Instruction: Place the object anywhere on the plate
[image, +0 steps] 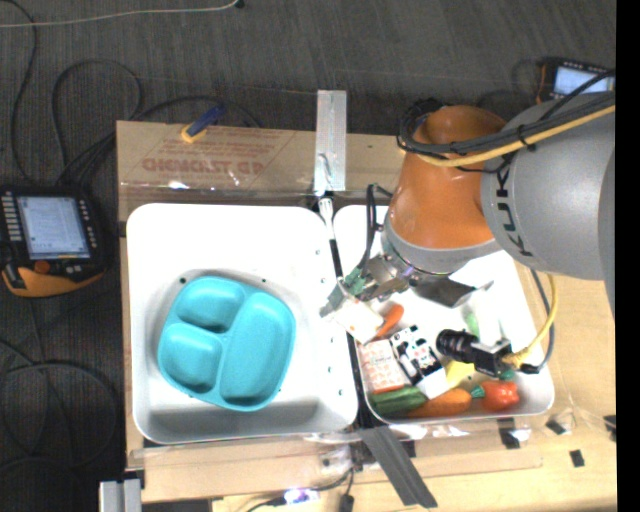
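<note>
The grey arm (545, 190) with its orange band leans in over the right bin (535, 395), and its hand (358, 288) hangs just above the divide between the two bins. A small white object (360, 318) with an orange edge sits right under the hand, touching or nearly touching it; I cannot tell whether the hand is spread or clamped on it, since the wrist hides the tips.

The turquoise plate (227, 340), split into three compartments, lies in the left bin (180, 235), well to the left of the hand, with nothing resting on it.

To the right of the plate, in the right bin, lies a jumble: a red-and-white box (380, 366), a black-and-white piece (415, 352), a green vegetable (400, 402), an orange carrot (445, 402) and a red tomato (500, 395). A brown cardboard sheet (215, 155) lies on the worktop beyond the plate's bin. A handheld screen (50, 235) sits far left of the plate.
</note>
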